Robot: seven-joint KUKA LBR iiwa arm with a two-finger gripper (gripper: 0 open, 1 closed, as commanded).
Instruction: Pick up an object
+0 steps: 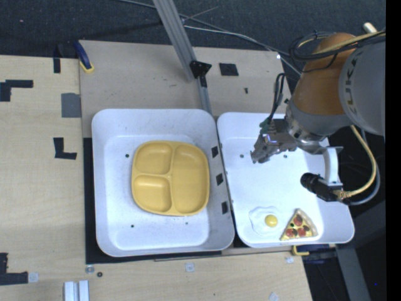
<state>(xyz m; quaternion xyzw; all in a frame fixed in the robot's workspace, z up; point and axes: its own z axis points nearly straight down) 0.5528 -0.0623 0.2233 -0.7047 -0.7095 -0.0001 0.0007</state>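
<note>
My two-finger gripper (262, 153) hangs over the right shallow white bin (241, 190), whether open or shut I cannot tell, nothing visibly held; the flat fried-egg toy (265, 219) and pizza-slice toy (299, 225) lie unpicked near its front edge.

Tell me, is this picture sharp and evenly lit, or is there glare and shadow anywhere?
In the camera view the light is soft and even: the white bins look bright without harsh glare, the yellow plate casts a faint shadow, and the gripper looks slightly soft; the picture is a bit grainy overall.
</note>
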